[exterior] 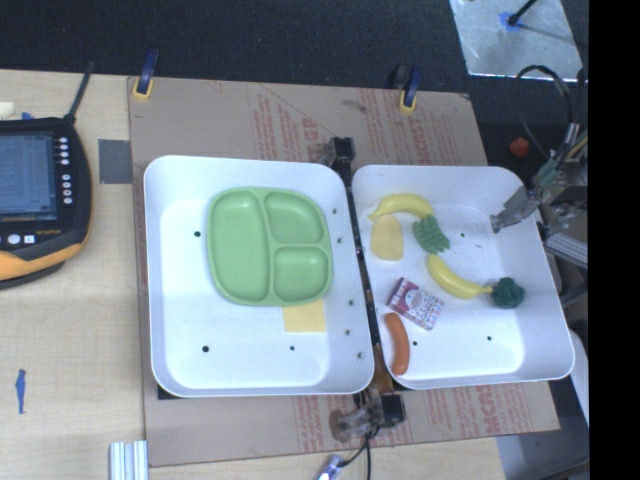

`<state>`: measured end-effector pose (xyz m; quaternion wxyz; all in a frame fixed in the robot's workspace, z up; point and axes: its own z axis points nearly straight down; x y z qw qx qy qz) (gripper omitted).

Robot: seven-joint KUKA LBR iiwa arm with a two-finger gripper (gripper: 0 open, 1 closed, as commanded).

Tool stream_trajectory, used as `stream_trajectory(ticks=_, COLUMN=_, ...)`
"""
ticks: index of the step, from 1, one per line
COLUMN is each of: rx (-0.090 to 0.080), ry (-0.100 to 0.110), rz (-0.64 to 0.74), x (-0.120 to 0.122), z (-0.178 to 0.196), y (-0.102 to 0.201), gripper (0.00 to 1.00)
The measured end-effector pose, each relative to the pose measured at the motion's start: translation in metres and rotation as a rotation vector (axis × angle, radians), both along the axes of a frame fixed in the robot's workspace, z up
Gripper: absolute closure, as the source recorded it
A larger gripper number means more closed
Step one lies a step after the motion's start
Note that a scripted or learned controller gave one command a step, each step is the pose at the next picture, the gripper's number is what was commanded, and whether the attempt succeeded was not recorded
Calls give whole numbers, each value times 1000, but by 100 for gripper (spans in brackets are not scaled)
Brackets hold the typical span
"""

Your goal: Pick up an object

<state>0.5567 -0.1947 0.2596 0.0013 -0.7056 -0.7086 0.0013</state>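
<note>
Hand at right bin edge, 2 bananas, broccoli nearby

we see two white bins: the left bin holds a pale green plate with a pale yellow slice at its 5 o'clock. in the right bin, at 10 o'clock, lie a yellow banana and a pale yellow block; a dark green sprig sits by them. toward 3 o'clock lies a second banana, yellow, tipped by a dark green lump. a red-and-white patterned packet and an orange-red sausage lie at 7 o'clock. the bench board is brown with red print.
</note>
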Motion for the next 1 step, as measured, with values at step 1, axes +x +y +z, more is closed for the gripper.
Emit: stream_trajectory(ticks=1, rx=-1, ry=1, rz=2, x=9, z=-52, y=52, gripper=0)
